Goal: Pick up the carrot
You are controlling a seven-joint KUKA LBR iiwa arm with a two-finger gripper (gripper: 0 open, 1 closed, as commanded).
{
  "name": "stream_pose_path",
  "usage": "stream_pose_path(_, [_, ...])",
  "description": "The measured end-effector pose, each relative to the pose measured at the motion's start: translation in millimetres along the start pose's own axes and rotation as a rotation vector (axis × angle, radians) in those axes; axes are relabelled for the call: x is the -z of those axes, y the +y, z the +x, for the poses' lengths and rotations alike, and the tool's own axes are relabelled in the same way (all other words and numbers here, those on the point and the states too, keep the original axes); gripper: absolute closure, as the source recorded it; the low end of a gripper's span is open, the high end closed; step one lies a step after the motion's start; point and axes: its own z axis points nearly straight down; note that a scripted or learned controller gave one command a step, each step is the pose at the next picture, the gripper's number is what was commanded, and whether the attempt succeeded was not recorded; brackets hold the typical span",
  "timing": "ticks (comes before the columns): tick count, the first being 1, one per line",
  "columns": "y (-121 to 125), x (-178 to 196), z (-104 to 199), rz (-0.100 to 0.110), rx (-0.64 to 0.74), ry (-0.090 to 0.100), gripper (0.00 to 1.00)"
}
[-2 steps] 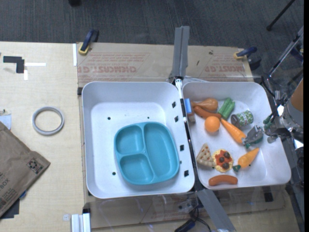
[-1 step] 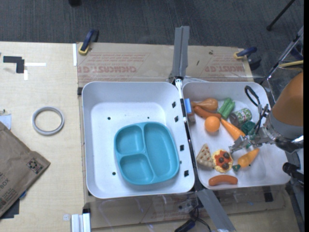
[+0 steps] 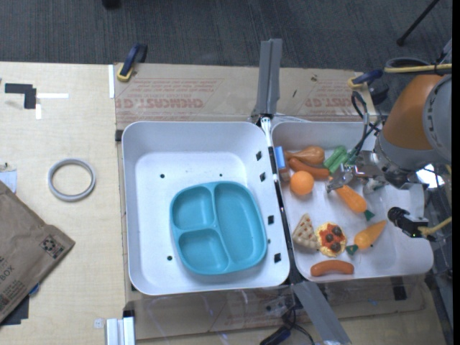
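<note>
Two toy carrots lie in the right bin. One carrot is orange with a green tip pointing down-right, near the bin's middle. The second carrot lies lower, with its green top toward the lower left. My gripper hangs low over the upper end of the first carrot. It looks open, with one finger on each side of that end. The grey arm with its orange band comes in from the right and hides the bin's far right corner.
The right bin also holds a drumstick, a green piece, an orange ball, a pizza slice, a small topped tart and a sausage. A blue divided plate sits in the left bin.
</note>
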Motion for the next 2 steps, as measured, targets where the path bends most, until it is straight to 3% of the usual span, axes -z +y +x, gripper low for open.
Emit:
stream_pose_path(1, [0, 8, 0, 0.001, 0.004, -0.001, 1.00])
stream_pose_path(2, [-27, 100, 75, 0.001, 0.001, 0.000, 1.00])
